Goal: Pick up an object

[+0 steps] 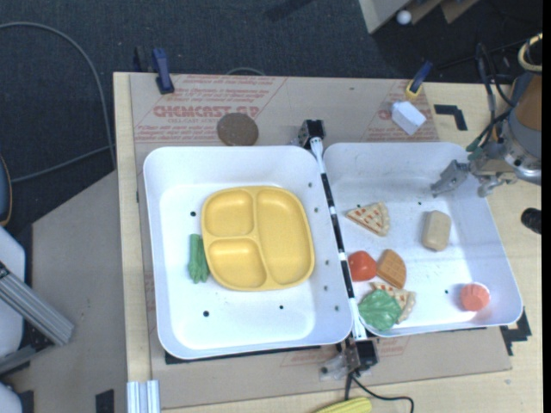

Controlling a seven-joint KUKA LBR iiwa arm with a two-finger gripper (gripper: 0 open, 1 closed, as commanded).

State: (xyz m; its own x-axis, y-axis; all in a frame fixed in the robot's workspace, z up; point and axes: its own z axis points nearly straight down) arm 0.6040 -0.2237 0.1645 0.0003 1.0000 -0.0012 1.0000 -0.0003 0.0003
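My gripper [465,181] hangs over the far right corner of the right bin [405,163], open, with nothing between its fingers. Below it in that bin lie a beige block [436,230], a pizza slice [370,218], a red tomato [362,266], an orange-brown pastry [393,268], a green leafy piece [378,311] and an orange-red fruit [473,297]. The beige block is the nearest to the gripper, a little toward the front and left of it. The left bin [172,179] holds a yellow divided plate [256,235] with a green pod [198,258] beside it.
A second wedge [401,299] rests against the leafy piece. On the bench behind the bins sit a brown disc [237,130] and a small white block [408,116]. Blue clamps [161,70] grip the far edge. Cables hang at the far right.
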